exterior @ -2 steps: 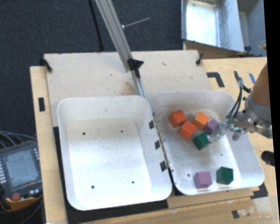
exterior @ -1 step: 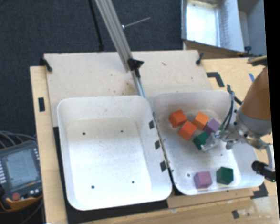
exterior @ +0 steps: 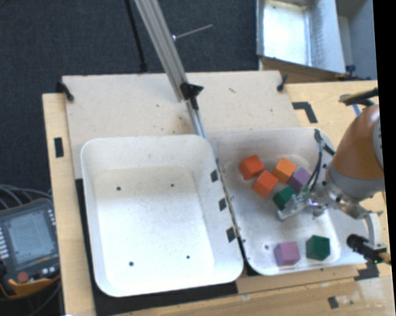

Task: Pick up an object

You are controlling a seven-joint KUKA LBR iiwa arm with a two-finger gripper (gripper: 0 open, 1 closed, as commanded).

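Observation:
The right bin (exterior: 259, 261) holds several small cubes. Three orange cubes (exterior: 265, 182) cluster near its middle, with a purple cube (exterior: 299, 178) beside them and a dark green cube (exterior: 284, 196) just below. Another purple cube (exterior: 286, 252) and another green cube (exterior: 318, 247) lie near the front wall. My gripper (exterior: 297, 205) is low in this bin, reaching in from the right, and its tip sits right against the dark green cube by the cluster. The arm's orange band (exterior: 360, 151) rises over the bin's right edge and hides that corner.
The left bin (exterior: 103, 157) lies beside the right one, with a ridge of rim between them. A slanted metal post (exterior: 167, 51) stands behind the bins. A handheld control pendant (exterior: 24, 240) lies off the bench at the left.

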